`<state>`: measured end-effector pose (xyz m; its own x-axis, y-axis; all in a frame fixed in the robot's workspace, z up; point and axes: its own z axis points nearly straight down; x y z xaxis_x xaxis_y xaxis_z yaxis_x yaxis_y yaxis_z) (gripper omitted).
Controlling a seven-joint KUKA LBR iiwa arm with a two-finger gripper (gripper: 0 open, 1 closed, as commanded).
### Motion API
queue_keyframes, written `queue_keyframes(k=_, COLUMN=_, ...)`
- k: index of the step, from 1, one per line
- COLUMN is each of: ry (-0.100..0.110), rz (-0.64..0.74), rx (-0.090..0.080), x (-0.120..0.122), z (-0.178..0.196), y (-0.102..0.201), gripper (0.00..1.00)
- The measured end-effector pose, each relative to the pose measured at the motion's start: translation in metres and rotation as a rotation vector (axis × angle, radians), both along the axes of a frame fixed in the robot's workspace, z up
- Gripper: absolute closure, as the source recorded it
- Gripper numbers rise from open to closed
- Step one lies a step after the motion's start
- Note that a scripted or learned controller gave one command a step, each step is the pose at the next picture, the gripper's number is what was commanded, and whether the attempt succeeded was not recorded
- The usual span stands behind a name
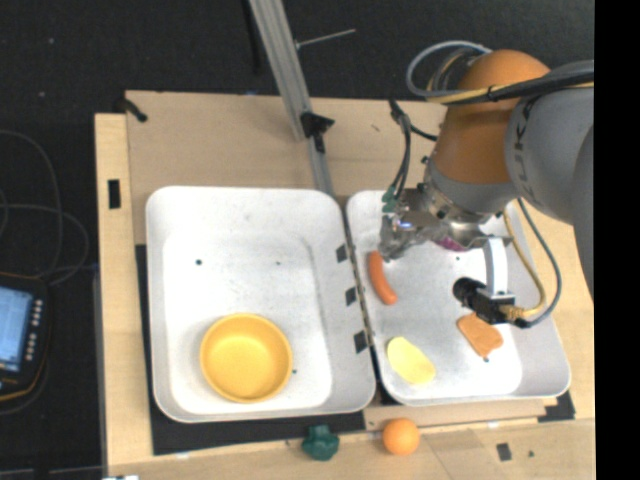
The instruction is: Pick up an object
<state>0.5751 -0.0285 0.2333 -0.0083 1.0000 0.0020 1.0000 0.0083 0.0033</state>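
Observation:
The right bin [540, 378] holds an orange carrot-like stick [381, 278] near its left wall, a pale yellow piece [410, 360] at the front, and an orange-brown wedge [480, 336] to the right. My gripper [397, 236] hangs low over the bin's back left part, just above the far end of the orange stick. Nothing shows between its fingers. The left bin [170, 218] holds a yellow bowl [245, 356] at its front.
An orange ball [401, 436] and a small green object [320, 443] lie on the bench in front of the bins. A slanted metal rail [285, 68] rises behind the bins. A screen device [18, 333] sits at the far left.

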Motion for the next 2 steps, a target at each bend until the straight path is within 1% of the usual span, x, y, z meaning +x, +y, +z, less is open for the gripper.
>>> queue_keyframes(k=1, ry=0.001, rz=0.000, rx=0.000, x=0.002, z=0.013, y=0.053, gripper=1.00)
queue_keyframes(k=2, ry=0.003, rz=-0.001, rx=-0.001, x=0.007, z=0.003, y=0.113, gripper=1.00)
